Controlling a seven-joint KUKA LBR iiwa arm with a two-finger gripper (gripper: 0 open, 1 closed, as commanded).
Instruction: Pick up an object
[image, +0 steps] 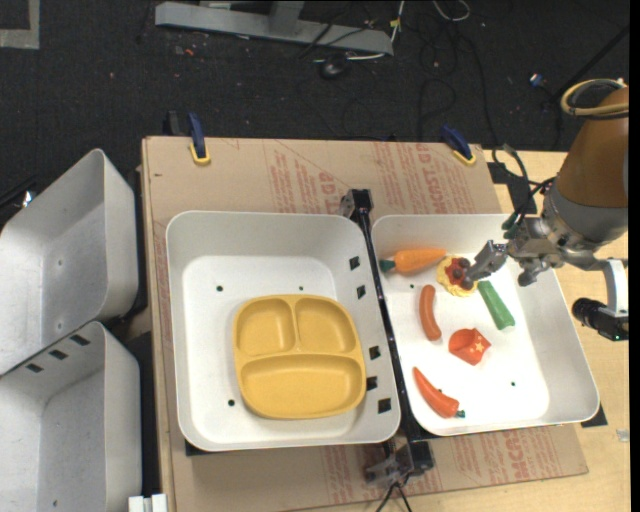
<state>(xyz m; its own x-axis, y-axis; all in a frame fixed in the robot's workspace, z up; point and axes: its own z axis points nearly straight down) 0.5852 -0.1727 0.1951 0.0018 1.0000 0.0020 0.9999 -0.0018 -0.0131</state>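
The gripper (482, 266) sits in the right bin (560, 385), right of middle in the frame, touching a small red-and-yellow toy (459, 277); I cannot tell its grip.

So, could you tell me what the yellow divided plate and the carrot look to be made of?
Yellow divided plate: looks like moulded plastic, a smooth matte-to-satin finish with uniform colour and rounded compartment ridges. Carrot: probably plastic or rubber toy food, with an even orange body, green tip and a slight sheen; the view is too coarse to settle which.
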